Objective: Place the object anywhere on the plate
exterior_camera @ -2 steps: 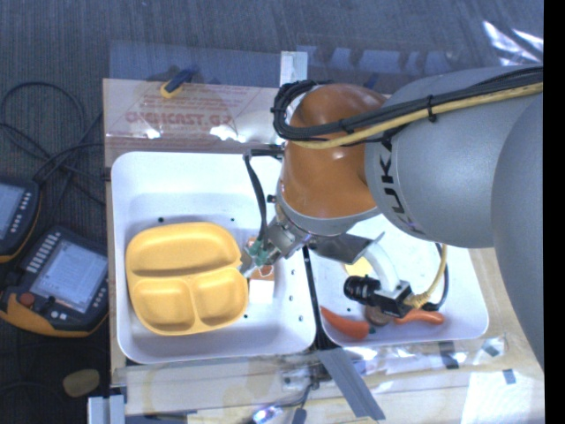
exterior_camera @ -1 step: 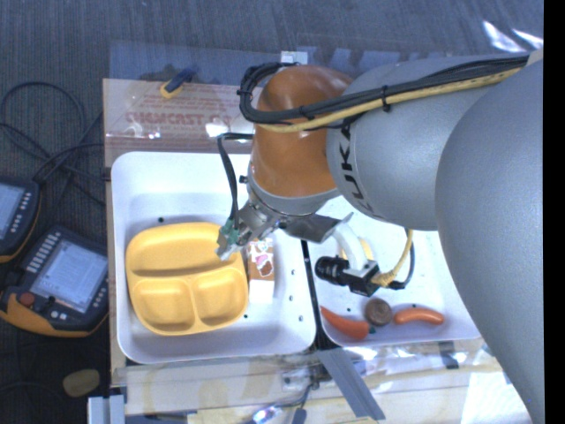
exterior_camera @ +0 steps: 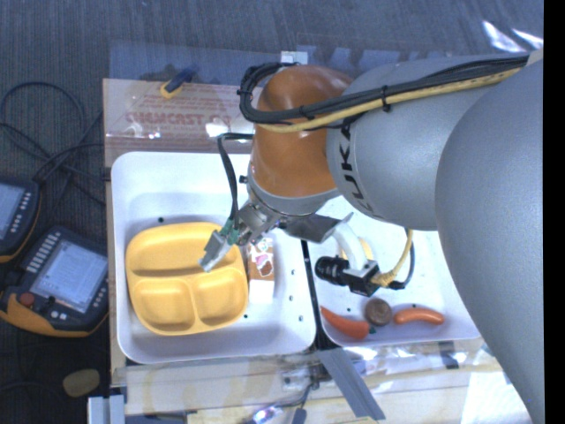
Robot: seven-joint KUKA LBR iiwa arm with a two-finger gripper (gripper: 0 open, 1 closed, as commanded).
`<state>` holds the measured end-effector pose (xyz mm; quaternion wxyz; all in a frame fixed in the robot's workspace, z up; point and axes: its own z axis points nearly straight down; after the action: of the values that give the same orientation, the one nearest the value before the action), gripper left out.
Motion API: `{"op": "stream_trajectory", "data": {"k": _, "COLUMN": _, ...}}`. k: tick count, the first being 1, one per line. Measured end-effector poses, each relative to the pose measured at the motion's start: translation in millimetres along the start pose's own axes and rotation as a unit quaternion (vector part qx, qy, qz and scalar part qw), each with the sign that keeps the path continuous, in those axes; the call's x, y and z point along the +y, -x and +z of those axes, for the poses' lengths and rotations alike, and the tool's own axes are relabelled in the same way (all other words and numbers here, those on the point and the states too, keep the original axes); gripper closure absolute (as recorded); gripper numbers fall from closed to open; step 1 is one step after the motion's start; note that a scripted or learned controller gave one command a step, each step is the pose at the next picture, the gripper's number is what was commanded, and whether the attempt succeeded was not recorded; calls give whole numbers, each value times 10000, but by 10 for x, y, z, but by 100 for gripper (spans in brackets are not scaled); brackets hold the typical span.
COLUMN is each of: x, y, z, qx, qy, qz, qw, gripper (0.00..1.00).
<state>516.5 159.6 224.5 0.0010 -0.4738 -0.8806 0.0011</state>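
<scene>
A yellow plate (exterior_camera: 181,281) with three compartments lies in the left bin (exterior_camera: 150,179). My gripper (exterior_camera: 214,254) hangs over the plate's right rim, at the edge of the large upper compartment. I see nothing held in it. A small brown and white object (exterior_camera: 261,261) lies on the bin floor just right of the plate, partly under the wrist. It is close to the gripper but apart from it.
The right bin (exterior_camera: 441,334) holds two orange carrot-like pieces (exterior_camera: 342,325) (exterior_camera: 417,315) and a small brown round thing (exterior_camera: 380,310). The big grey arm covers most of that bin. Cables and hand-held controllers (exterior_camera: 53,276) lie left of the bench.
</scene>
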Motion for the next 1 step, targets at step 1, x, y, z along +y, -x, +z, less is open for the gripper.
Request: {"op": "stream_trajectory", "data": {"k": 1, "x": 671, "y": 87, "z": -313, "qx": -16, "qy": 1, "qz": 948, "qw": 9955, "gripper": 0}}
